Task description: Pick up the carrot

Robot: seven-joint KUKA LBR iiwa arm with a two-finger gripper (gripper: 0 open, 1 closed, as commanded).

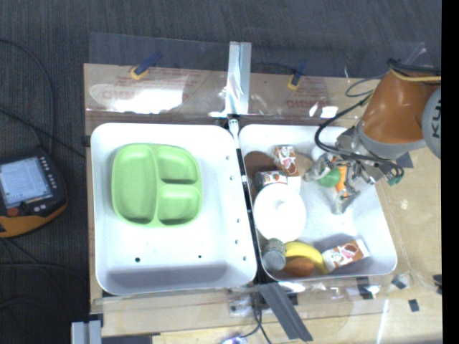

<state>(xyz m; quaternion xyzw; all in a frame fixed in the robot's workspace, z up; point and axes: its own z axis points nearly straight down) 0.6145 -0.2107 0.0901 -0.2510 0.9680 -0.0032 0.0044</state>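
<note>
The left white bin point(107, 264) holds a green three-part plate point(154, 183). The right white bin point(380, 228) holds a round white bowl point(280, 212), a yellow banana point(305, 251) and a small orange carrot point(343, 178). The carrot sits between the fingers of the metal gripper point(343, 185), up high.

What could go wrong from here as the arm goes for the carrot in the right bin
1. The carrot sits right under the gripper, beside something green, so the grasp may catch the wrong item or slip off.
2. The carrot lies near the right bin's back corner, so the wrist could crowd the wall.
3. The small carton and white bowl are close by and could get bumped.
</note>
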